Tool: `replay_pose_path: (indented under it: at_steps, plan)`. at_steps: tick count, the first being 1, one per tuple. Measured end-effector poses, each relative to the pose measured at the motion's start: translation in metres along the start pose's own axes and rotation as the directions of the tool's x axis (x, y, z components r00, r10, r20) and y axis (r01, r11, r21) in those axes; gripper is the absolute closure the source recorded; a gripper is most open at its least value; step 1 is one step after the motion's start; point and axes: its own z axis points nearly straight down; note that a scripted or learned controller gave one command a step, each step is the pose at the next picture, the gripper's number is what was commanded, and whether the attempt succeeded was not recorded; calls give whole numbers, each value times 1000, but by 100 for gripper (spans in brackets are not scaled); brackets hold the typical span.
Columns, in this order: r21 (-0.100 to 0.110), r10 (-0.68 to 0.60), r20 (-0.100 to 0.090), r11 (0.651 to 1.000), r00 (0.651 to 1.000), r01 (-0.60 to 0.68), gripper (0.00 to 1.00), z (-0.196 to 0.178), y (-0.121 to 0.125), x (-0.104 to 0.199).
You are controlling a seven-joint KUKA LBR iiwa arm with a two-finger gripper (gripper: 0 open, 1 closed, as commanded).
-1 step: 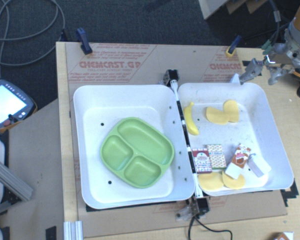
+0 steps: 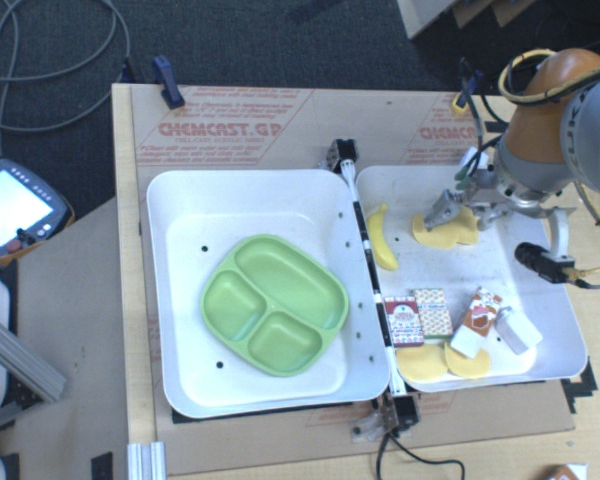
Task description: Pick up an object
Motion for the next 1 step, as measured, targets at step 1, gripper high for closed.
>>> replay_pose_path:
  at_steps: [1]
  plan:
    - [-8, 0, 3, 1000, 1000, 0, 0, -37, 19, -29]
